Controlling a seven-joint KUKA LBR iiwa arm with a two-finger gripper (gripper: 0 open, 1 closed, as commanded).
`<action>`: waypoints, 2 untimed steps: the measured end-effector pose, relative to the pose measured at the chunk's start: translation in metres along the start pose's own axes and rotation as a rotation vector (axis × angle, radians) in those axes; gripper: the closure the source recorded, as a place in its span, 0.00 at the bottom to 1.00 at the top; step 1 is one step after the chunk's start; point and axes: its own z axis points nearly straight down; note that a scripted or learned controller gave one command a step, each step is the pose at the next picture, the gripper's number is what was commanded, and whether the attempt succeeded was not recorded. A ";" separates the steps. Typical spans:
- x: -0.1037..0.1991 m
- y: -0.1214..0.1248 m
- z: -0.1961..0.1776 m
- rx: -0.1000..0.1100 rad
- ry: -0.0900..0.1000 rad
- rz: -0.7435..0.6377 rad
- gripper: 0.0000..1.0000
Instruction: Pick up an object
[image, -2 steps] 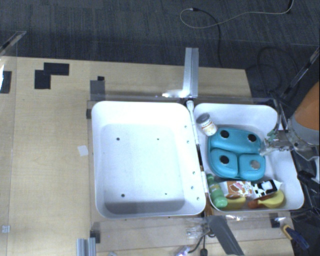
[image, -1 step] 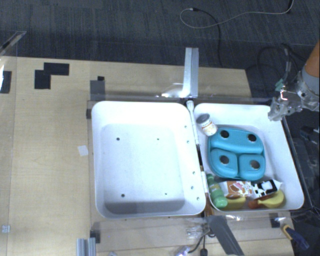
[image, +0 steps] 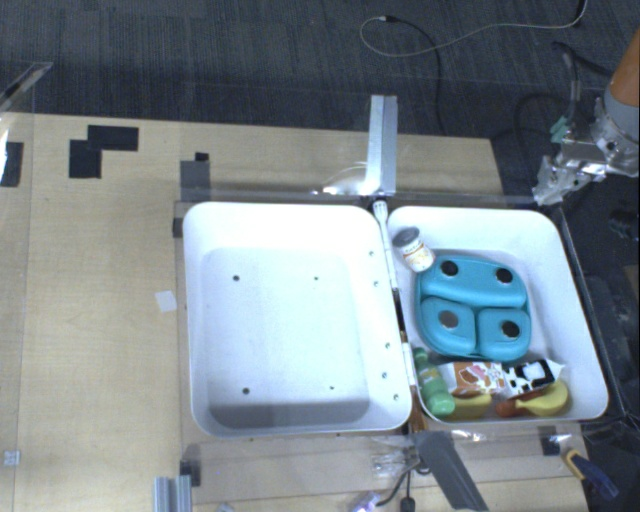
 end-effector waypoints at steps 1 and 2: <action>-0.009 0.001 -0.065 -0.001 0.000 0.079 1.00; -0.008 0.001 -0.174 -0.002 0.000 0.051 1.00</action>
